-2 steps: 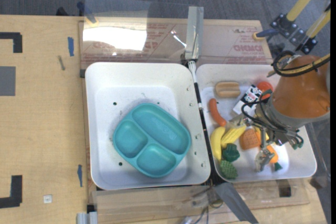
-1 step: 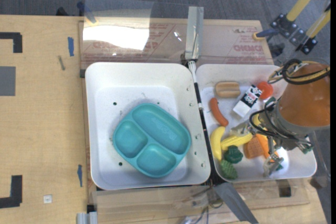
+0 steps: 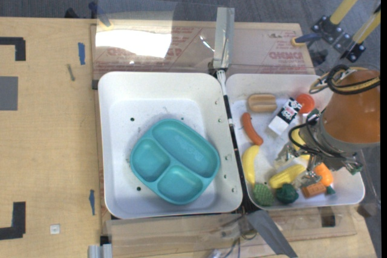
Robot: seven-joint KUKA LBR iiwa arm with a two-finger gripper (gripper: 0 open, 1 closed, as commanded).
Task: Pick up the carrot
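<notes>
- Gripper [image 3: 309, 173] of mine hangs low in the right white bin [image 3: 357, 196]; its opening I cannot tell.
- Small orange plastic carrot [image 3: 325, 173] sits just right of it.
- Crowded toys could get grabbed instead.

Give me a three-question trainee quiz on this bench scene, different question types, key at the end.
1. True or false: the teal plate lies in the left bin.
2. Which lies nearest the tool? A) bread roll B) carrot C) red sausage
3. Fill in: the banana lies in the ___ bin.

Key: 1 true; 2 B; 3 right.
</notes>
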